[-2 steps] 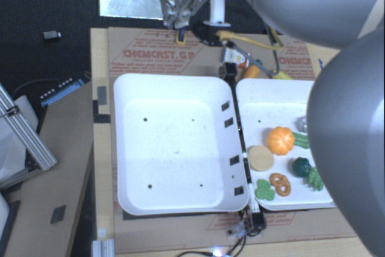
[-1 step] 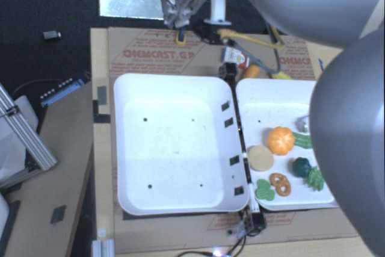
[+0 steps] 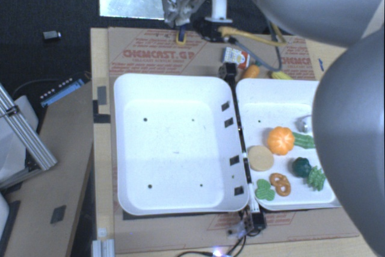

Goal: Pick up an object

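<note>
Camera view
Arm: the grey arm fills the right side and top of the view, reaching across toward the far edge of the counter [image 3: 102, 147].
Tool: the tool [image 3: 180, 12] hangs above the cardboard sheet [image 3: 156, 54] behind the left bin [image 3: 171, 144], clear of both bins. Whether it is released or clenched cannot be told from here, and nothing can be seen in its grasp.
Left bin: white, shallow, with a few small dark dots on its floor.
Right bin: the right bin [image 3: 271, 111] sits just beside the left one, partly covered by the arm.
Orange: a round orange fruit [image 3: 280, 140] lies near the middle of the right bin.
Tan disc: a flat round biscuit-like piece [image 3: 261, 157] lies just beside the orange fruit, toward the near left.
Pretzel: a small brown pretzel [image 3: 280, 183] lies near the bin's front wall.
Green pieces: a leafy green piece [image 3: 264, 191] touches the pretzel's left side; a dark green broccoli-like piece [image 3: 305, 170] lies to the right; a green strip [image 3: 303, 141] pokes out beside the orange fruit.
Behind the right bin: a small bottle [image 3: 233, 57] and an orange item [image 3: 251, 71] rest on the cardboard sheet, near yellow cable [image 3: 252, 38].
</note>
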You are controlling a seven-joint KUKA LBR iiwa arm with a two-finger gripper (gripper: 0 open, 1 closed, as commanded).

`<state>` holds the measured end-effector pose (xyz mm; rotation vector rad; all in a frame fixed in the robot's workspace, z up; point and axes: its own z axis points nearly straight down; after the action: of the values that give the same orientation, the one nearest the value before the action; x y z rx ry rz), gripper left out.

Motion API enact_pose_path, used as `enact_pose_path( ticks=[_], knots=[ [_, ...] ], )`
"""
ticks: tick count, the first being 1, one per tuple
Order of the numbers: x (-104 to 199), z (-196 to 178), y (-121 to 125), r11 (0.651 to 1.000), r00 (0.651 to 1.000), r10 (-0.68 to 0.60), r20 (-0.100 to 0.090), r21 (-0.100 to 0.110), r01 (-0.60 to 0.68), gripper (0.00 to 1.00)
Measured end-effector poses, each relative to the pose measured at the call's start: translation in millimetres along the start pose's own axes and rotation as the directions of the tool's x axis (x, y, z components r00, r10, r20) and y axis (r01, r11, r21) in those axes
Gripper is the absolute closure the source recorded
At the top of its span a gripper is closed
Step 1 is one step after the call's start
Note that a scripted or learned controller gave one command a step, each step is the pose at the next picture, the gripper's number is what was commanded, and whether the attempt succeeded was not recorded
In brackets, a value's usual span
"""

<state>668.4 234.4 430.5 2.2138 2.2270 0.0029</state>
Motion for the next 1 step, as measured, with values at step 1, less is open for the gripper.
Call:
enact_pose_path(
  ticks=[1],
  knots=[
    [0.0, -1.0, 0.0, 1.0, 1.0, 0.0, 0.0, 0.0, 0.0, 1.0]
  ],
)
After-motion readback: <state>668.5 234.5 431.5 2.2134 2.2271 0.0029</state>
